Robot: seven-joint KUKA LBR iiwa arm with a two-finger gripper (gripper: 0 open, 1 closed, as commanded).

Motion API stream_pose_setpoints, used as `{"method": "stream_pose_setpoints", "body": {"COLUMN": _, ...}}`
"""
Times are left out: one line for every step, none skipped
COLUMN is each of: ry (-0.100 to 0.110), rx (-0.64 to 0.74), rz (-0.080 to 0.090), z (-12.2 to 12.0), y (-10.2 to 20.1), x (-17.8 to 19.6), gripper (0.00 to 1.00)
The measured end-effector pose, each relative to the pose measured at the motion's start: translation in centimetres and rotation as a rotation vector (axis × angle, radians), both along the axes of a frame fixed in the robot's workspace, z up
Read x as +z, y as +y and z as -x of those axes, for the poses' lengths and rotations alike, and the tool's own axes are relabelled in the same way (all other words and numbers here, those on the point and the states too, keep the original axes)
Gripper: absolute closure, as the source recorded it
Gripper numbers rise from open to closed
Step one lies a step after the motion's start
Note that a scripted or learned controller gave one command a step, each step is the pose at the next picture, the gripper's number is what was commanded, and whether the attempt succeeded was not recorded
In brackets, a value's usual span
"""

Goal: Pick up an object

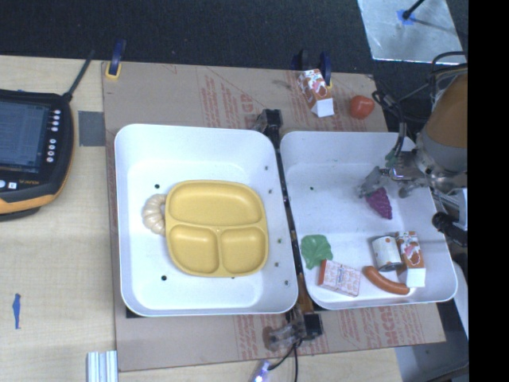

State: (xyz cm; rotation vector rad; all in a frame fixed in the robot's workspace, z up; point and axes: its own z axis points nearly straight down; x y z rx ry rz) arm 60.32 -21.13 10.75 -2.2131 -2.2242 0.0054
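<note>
At the right of the frame, the gripper hangs in the right bin just above the purple grapes; its jaw state cannot be told. Closing off-centre could nudge the grapes aside, leaving nothing grasped.

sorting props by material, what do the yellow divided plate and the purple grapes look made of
The yellow divided plate looks like moulded plastic: one even colour, rounded compartment walls, a soft matte sheen. The purple grapes look like plastic or rubber toy food, with a uniform colour and a lumpy surface; which of the two is unclear.
</note>
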Motion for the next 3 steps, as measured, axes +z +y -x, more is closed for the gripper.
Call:
{"method": "stream_pose_setpoints", "body": {"ry": 0.000, "rx": 0.001, "rz": 0.001, "z": 0.8, "y": 0.0, "x": -1.6, "gripper": 0.00}}
{"method": "stream_pose_setpoints", "body": {"ry": -0.002, "rx": 0.003, "rz": 0.002, "z": 0.7, "y": -0.1, "x": -0.4, "gripper": 1.00}}
{"method": "stream_pose_setpoints", "body": {"ry": -0.003, "rx": 0.003, "rz": 0.000, "z": 1.8, "y": 9.4, "x": 6.0, "gripper": 1.00}}
